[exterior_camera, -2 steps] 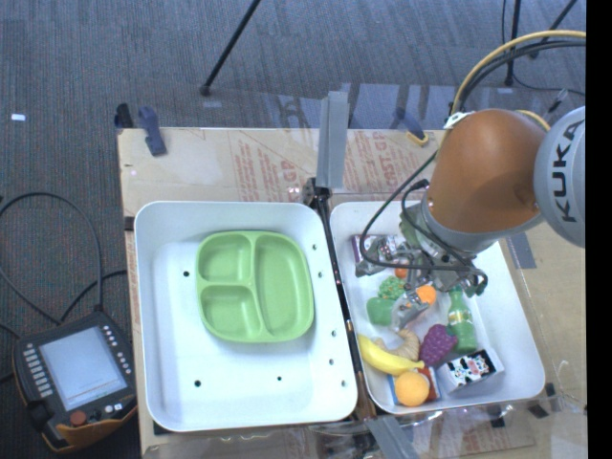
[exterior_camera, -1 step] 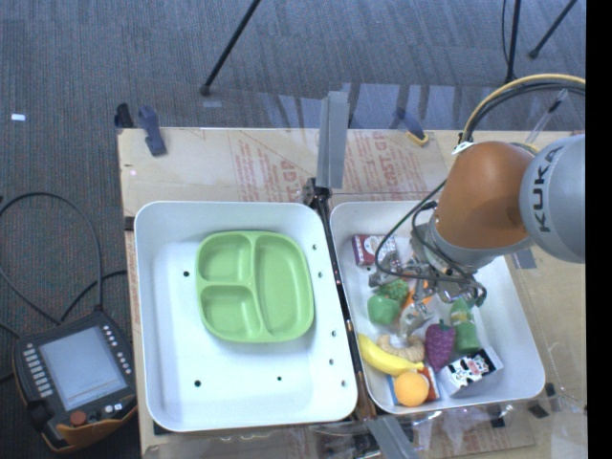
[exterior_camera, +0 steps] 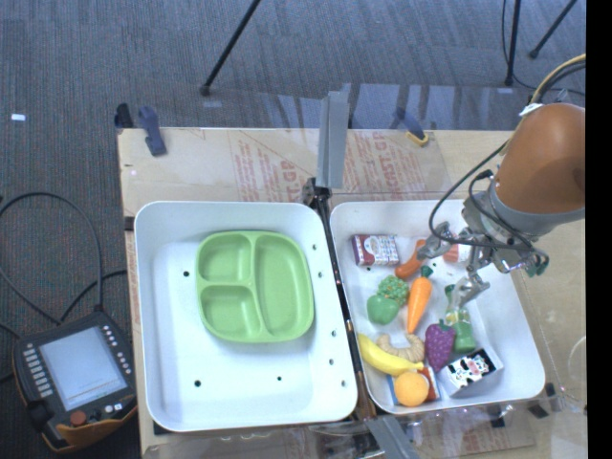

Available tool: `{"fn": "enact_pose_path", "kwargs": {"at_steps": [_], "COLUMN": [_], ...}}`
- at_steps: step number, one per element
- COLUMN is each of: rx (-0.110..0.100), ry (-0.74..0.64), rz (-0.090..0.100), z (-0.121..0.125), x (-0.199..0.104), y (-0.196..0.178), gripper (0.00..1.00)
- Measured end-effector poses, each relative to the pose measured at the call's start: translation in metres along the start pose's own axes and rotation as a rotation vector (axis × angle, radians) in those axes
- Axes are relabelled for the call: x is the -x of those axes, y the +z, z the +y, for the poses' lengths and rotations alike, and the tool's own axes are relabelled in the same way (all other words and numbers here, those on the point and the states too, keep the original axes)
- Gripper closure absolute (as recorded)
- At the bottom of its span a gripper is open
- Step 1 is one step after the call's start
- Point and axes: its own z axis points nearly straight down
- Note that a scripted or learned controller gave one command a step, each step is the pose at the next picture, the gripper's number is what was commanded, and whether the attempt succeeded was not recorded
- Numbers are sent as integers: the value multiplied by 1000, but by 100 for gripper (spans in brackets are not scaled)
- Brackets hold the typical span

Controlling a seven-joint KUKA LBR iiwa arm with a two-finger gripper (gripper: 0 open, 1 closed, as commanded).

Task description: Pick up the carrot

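Fingers [exterior_camera: 469, 291] of the gripper [exterior_camera: 470, 293] hang over the right bin [exterior_camera: 532, 360]. They point down near its middle, and the slant of the view does not let me tell whether they are spread or closed. Nothing can be seen between them.

The carrot [exterior_camera: 418, 306] lies on the floor of that same bin, just left of the gripper and apart from it. Its green top points toward the far wall and its orange tip toward the near one. A green pepper [exterior_camera: 382, 309] sits just to its left, with a knobbly green vegetable [exterior_camera: 393, 287] beside that. A smaller orange piece [exterior_camera: 412, 260] lies past the carrot's top. A red-brown packet [exterior_camera: 375, 250] rests near the far left corner.

Nearer the camera, a bunch of purple grapes [exterior_camera: 439, 345] lies just below the carrot's tip. A banana [exterior_camera: 385, 358] curves to its left, and an orange [exterior_camera: 412, 389] sits at the near wall. A black-and-white carton [exterior_camera: 469, 370] lies to the right of the orange.

The grey arm with its orange band [exterior_camera: 543, 158] comes in from the right above the bin. The left bin [exterior_camera: 172, 352] holds a green divided plate [exterior_camera: 255, 285]. Both bins stand on the tabletop [exterior_camera: 220, 161], and a control pendant [exterior_camera: 72, 373] lies on the floor at the left.
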Motion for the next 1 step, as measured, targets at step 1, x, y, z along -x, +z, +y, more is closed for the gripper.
{"fn": "enact_pose_path", "kwargs": {"at_steps": [1], "rx": [8], "ry": [47], "rz": [9], "z": [34], "x": [-12], "y": [59], "gripper": [0]}}
